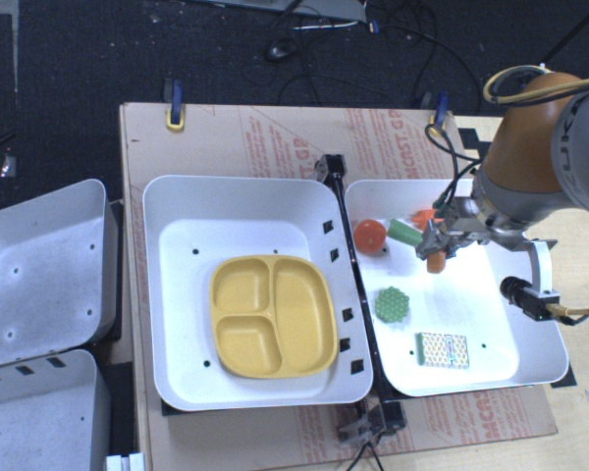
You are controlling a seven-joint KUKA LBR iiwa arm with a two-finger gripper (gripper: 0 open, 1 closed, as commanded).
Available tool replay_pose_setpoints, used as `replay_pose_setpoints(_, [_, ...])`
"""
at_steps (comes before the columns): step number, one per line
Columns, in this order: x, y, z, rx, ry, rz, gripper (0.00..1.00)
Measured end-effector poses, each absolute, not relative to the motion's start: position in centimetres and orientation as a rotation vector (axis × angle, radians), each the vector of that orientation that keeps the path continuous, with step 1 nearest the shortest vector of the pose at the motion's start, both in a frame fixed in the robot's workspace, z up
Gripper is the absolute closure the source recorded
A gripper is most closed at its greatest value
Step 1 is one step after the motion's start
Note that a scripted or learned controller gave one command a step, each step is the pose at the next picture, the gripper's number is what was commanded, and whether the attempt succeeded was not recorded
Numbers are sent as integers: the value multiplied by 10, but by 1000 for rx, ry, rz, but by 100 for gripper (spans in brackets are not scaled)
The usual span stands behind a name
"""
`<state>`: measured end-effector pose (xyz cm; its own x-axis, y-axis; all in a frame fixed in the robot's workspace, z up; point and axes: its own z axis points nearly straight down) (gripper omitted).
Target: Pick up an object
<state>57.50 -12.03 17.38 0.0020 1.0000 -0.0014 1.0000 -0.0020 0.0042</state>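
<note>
The two shallow bins are plain white, the left bin (177, 263) and the right bin (491, 361) alike; the three-compartment plastic plate (273, 315) is a flat mustard yellow; the small round ball (370, 235) is orange-red; the bumpy round ball (393, 304) is green with a dotted texture; the flat rectangular pad (443, 349) is pale with a fine speckled teal and grey pattern; the short cylinder (404, 232) is green; the arm (530, 145) shows an orange band above grey.
</note>
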Motion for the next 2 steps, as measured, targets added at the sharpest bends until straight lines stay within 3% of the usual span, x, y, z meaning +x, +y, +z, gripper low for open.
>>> replay_pose_setpoints(1, [577, -121, 227, 2215, 2220, 5, 100])
replay_pose_setpoints(2, [567, -69, 237, 2214, 2231, 2, 100])
